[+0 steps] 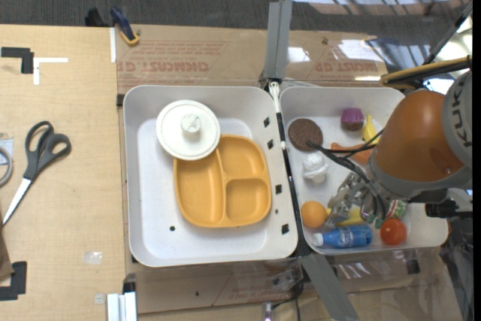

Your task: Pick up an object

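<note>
Nearest the camera in the right bin (421, 240): a blue bottle (344, 238) lying along the front wall, a tomato (392, 232) to its right, an orange (313, 215) to its left. The claw (352, 201) is down just above them, over some yellow stuff; can't tell if it's spread or pinching anything. Further back sit a white cup (315, 168), a brown disc (305, 133), a purple thing (352, 117) and a banana (369, 128). Left bin (143, 184) has a yellow tray (222, 181) with a white lid (188, 129) overlapping its far corner. Scissors (35, 160) lie way off left on the desk (60, 237).
</note>
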Tool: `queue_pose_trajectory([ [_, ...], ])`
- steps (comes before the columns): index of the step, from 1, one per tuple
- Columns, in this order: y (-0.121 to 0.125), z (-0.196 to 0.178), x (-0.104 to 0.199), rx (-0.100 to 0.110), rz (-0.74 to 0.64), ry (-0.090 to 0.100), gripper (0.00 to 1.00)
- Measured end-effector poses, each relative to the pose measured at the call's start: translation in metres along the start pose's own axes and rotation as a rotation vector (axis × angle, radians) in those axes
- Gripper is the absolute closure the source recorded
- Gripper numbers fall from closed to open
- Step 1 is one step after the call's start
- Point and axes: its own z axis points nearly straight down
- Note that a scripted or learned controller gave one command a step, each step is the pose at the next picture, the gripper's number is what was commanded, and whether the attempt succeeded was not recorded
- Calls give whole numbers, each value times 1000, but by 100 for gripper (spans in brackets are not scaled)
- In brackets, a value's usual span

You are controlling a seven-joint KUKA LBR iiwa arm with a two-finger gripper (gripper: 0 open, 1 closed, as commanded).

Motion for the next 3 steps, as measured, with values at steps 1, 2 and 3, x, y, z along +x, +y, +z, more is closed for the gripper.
queue_pose_trajectory([
  [1,-1,-18,-1,-1,15,-3,100],
  [2,50,-97,24,-2,-229,-4,100],
  [3,12,-170,5,-1,-634,-5,100],
])
